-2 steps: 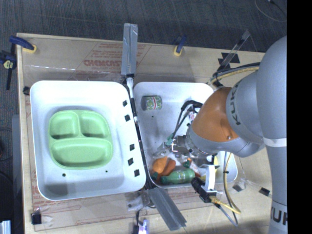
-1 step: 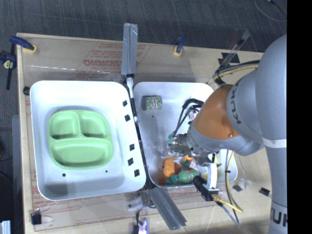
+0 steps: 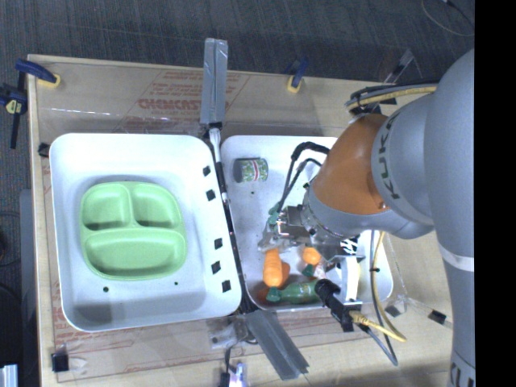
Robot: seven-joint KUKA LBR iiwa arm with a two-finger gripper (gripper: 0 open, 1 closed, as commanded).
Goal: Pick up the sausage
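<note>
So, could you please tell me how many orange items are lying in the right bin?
2. A larger orange piece lies near the right bin's front edge, and a smaller one sits just right of it, beside the hand. The arm may hide others.

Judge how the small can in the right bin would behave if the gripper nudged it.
The can lies on its side on the bin floor, so it would probably roll. Its small size suggests it is light. Its rounded side may slip from a pinch.
</note>
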